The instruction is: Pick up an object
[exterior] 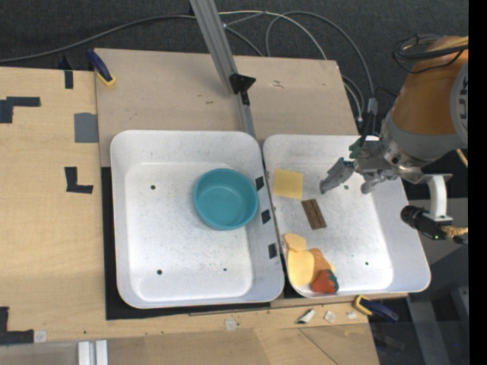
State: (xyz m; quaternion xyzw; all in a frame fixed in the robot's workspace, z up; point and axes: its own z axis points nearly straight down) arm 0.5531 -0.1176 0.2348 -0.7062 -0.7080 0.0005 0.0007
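**Open gripper hung over the right bin, holding nothing**

On the left, the left bin (137, 226) held a teal bowl (225, 198), which sat upright near that bin's right wall. A grey metal post (217, 33) slanted down from the top of the view to the seam between the two bins.

The right bin (380, 257) held the small things. A pale yellow square (288, 182) lay flat near its upper left corner. Just below and to the right of it lay a short brown bar (313, 214), apart from the square. In the lower left corner sat a yellow lump (299, 258) with a red piece (325, 282) pressed against its lower right side.

The gripper (351, 178) hung over the upper middle of the right bin, to the right of the square and above the bar. Its two fingers stood spread well apart, with nothing between them, and it touched none of the objects. The grey and orange arm (426, 105) reached in from the right.
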